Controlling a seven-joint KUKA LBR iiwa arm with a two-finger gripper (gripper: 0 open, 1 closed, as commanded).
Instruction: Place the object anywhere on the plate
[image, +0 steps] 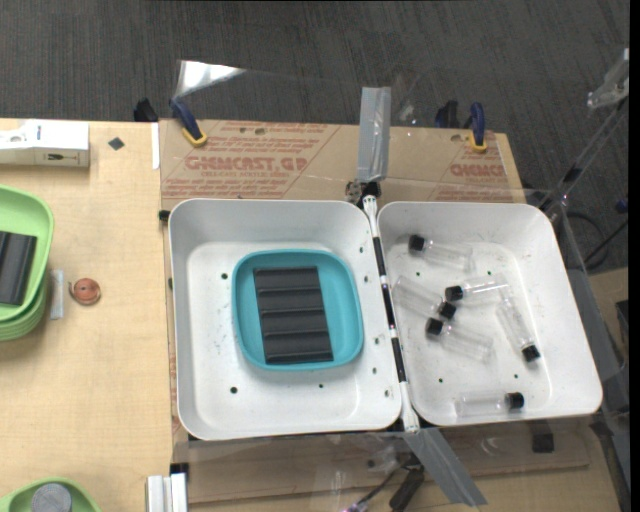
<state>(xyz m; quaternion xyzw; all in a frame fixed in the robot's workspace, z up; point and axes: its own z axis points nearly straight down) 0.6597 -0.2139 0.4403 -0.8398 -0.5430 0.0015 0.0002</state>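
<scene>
Your view: teal plate (248, 330) in left bin (195, 300), dark ridged insert (291, 314) covering its middle. Clear black-capped tubes (470, 292) scattered in right bin (560, 300), some crossing. Green dish (25, 262) at far left on wood bench (110, 400). Claw state: cannot tell.

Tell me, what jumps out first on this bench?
The teal plate in the left bin catches the eye first, with a dark ribbed insert lying on it. Next come the clear tubes with black caps, scattered loose across the right bin. A green tray peeks in at the far left edge of the wooden bench.
</scene>
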